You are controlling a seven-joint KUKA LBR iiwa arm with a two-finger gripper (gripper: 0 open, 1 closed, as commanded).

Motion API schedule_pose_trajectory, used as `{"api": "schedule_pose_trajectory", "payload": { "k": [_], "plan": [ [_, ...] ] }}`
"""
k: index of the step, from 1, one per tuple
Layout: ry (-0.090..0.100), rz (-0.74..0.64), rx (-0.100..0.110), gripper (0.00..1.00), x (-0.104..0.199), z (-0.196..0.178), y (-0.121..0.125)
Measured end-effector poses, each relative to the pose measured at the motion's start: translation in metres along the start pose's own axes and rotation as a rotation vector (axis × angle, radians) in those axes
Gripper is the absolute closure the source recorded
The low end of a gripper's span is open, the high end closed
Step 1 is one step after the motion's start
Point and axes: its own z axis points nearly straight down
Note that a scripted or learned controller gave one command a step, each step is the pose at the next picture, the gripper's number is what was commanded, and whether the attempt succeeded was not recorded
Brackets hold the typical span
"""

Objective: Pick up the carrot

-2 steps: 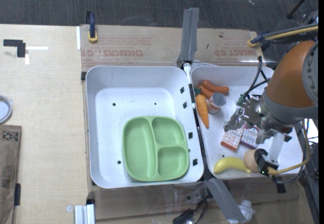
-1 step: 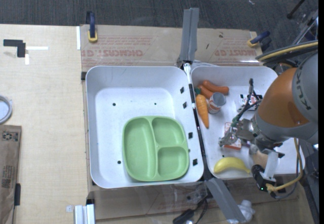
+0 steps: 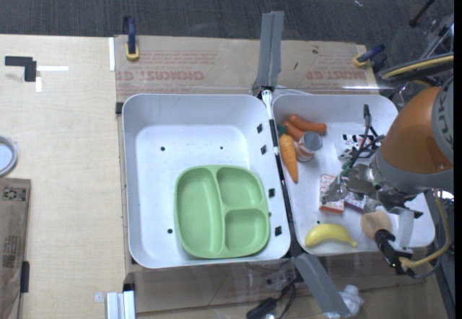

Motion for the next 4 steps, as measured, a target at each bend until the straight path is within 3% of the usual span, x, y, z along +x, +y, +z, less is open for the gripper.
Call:
{"api": "schedule_pose_trajectory", "payload": {
  "k": [1,2,4],
  "plan": [
    [0.0,-0.129,0.0,0.0,-0.025,0.013,0.03],
    [-0.001,-0.031,0.0,0.0,0.034,-0.073,-0.003],
    [-0.001,0.392,0.0,0.0,0.083,-0.073,-0.021]
  ]
}}
